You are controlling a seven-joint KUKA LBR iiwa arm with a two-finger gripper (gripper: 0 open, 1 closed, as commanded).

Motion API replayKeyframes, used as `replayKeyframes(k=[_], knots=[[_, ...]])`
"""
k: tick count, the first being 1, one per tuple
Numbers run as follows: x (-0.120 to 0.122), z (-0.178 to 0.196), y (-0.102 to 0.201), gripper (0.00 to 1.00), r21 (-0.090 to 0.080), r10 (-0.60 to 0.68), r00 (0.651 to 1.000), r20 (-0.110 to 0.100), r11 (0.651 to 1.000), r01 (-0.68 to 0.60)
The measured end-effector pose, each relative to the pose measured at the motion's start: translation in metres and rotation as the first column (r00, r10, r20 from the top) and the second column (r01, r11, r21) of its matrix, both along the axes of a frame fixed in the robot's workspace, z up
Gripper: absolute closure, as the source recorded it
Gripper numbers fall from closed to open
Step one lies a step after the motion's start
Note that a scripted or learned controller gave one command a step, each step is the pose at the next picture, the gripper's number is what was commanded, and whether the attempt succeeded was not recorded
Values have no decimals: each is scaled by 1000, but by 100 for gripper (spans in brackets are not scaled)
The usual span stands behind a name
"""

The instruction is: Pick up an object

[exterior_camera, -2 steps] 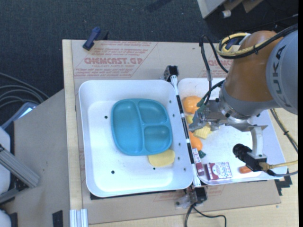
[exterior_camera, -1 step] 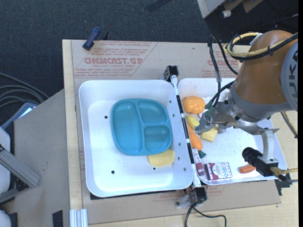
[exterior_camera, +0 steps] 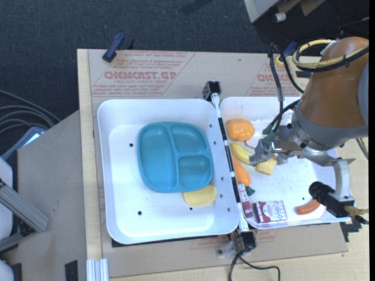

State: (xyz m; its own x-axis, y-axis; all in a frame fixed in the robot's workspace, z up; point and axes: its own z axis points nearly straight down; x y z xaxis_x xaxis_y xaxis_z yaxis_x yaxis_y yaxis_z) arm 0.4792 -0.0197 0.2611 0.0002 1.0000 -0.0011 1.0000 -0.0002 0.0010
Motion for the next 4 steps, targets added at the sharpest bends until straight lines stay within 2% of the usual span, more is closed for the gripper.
replayKeyframes(k=[1,3,4], knots=[[0,-14,42,100,2,1,1000,-5,1000,-1],[0,6,44,100,1,1,1000,1,1000,-1],[0,7,35,100,0,0,1000,0,1000,0]])
